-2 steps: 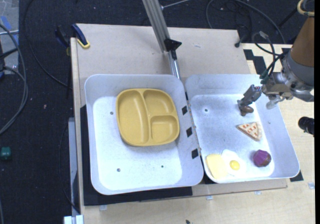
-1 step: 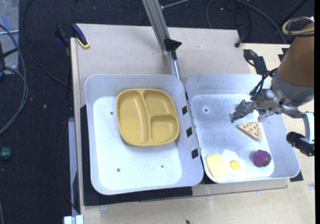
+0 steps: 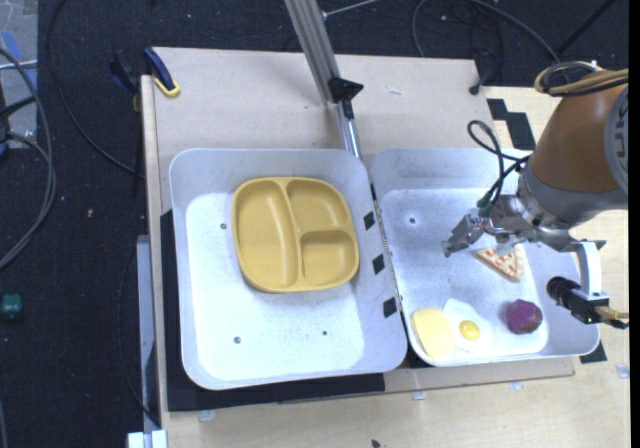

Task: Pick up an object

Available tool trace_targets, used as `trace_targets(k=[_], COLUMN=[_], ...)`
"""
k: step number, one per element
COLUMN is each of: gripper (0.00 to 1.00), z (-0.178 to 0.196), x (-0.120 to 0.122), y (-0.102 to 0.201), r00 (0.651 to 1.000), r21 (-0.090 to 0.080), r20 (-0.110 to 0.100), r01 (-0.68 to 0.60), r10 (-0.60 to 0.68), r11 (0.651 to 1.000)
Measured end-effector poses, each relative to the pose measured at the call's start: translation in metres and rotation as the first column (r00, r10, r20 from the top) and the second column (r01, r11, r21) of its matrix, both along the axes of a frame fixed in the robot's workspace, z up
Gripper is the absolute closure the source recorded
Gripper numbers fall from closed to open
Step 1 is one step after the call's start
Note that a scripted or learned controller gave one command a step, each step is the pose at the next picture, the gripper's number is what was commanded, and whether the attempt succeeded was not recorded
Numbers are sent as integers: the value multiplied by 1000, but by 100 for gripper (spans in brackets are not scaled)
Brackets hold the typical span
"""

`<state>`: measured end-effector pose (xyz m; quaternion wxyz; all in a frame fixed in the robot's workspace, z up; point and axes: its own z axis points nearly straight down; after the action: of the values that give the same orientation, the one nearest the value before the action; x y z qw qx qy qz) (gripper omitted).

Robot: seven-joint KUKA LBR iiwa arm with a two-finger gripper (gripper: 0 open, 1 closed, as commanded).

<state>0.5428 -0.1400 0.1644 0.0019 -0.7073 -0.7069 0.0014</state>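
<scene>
Two shallow white bins are sitting side by side on the desk (image 3: 250, 96). The left bin (image 3: 200, 336) is carrying a yellow divided plate (image 3: 296, 234) in its upper half, three compartments showing. The right bin (image 3: 420, 186) is holding the small things: a pizza slice toy (image 3: 502, 262) toward three o'clock of the bin, a purple round piece (image 3: 523, 316) near five o'clock, and a fried egg toy (image 3: 467, 327) with a pale yellow slab (image 3: 432, 332) just beside it, both down at six o'clock by the lower rim.

The grey arm with its orange band (image 3: 580, 136) is reaching in from three o'clock and hanging over the right bin. Its tool (image 3: 478, 234) is sitting just at ten o'clock of the pizza slice, close to it, fingers pointing toward nine o'clock. From where I am standing the fingers are looking spread rather than pinched, with nothing between them; whether a tip is touching the slice I cannot tell.

A metal pole (image 3: 310, 26) is slanting up from between the bins toward twelve o'clock, and black cables (image 3: 70, 86) are lying on the dark floor around the desk.
</scene>
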Motion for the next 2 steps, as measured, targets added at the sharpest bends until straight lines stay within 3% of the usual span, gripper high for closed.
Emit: trace_targets(k=[1,2], gripper=[0,100], z=[-57,-44], x=[-10,-9], y=[4,4], r00=[1000,1000], r21=[0,0], r20=[0,4], r01=[0,1], r10=[0,-1], r11=[1000,1000])
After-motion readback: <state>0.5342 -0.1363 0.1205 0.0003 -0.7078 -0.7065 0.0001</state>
